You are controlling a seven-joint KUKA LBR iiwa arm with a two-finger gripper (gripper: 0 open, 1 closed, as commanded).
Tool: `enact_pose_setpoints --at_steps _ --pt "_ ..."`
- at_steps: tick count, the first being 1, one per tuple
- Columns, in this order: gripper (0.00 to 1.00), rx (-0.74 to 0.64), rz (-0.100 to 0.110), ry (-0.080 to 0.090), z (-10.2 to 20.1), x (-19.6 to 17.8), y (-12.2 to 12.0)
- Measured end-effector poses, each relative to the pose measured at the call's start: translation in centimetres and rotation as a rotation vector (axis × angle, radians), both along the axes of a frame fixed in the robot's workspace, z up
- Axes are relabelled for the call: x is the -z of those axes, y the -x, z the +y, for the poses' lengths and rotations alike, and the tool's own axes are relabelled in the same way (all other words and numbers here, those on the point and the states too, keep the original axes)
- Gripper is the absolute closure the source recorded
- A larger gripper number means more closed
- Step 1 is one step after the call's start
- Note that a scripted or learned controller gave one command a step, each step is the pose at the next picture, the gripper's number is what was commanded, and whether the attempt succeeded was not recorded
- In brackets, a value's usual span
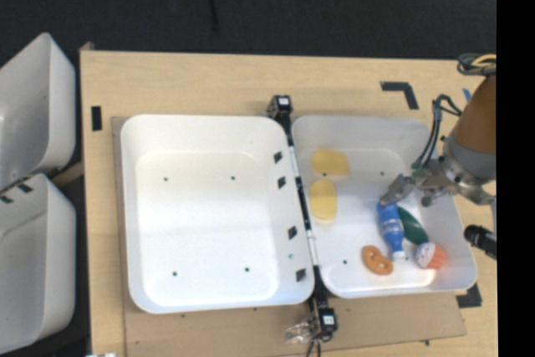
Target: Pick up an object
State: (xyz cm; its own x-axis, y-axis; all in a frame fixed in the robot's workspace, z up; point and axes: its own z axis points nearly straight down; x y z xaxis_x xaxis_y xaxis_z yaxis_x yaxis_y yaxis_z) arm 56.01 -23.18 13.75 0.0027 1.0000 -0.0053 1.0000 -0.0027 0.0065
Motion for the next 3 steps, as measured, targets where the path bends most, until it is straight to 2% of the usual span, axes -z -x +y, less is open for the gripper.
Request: enact_pose_setpoints --at_steps 1,3 --pt "0.0 -0.006 0.001 -0.002 0.2 3.5 -4.2" --pt "0.0 0.0 -0.011 0.005 3.0 3.1 0.1"
